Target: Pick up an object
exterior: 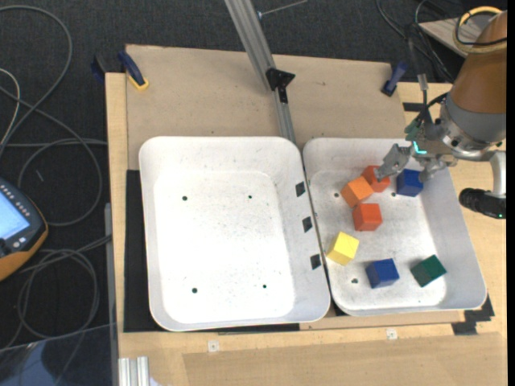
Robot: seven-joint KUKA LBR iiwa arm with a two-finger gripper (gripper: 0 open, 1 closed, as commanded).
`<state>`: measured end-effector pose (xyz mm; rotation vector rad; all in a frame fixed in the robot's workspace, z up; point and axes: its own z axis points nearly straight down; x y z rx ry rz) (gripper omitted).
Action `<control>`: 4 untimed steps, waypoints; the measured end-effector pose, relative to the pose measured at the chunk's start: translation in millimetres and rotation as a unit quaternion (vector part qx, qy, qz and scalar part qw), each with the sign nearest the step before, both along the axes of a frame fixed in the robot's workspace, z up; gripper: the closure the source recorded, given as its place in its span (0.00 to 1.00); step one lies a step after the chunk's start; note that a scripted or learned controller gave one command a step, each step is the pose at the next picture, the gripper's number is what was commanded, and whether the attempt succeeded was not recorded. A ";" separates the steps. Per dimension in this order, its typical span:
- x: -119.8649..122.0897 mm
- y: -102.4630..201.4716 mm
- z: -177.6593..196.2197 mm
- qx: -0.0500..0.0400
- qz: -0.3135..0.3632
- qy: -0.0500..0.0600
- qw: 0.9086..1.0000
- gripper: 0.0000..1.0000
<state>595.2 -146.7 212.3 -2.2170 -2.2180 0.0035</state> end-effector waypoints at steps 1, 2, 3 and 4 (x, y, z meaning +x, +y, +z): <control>0.9 -0.1 2.7 -0.001 0.000 -0.002 1.000 0.00; -9.4 4.2 -49.3 0.000 0.000 0.001 1.000 0.00; -15.3 1.2 -111.2 0.000 -0.001 0.001 1.000 0.00; -15.2 1.4 -112.8 0.000 0.000 -0.001 1.000 0.00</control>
